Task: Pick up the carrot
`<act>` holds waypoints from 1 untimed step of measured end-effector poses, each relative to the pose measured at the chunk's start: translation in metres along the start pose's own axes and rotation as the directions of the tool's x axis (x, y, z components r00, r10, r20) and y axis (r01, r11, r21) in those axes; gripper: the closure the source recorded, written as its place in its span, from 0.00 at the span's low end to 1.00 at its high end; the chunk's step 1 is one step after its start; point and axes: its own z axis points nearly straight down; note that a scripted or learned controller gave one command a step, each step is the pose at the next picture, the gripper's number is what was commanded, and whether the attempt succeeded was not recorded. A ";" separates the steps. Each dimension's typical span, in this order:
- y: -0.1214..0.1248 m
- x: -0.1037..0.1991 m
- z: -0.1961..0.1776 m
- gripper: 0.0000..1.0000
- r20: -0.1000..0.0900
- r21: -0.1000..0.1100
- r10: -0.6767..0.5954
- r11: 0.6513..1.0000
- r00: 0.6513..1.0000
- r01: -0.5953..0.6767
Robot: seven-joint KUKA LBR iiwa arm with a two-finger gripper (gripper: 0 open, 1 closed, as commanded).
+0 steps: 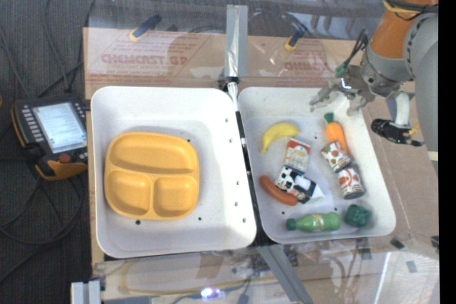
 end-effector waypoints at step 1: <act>-0.018 0.005 0.047 0.00 -0.006 -0.007 -0.057 0.998 0.998 0.057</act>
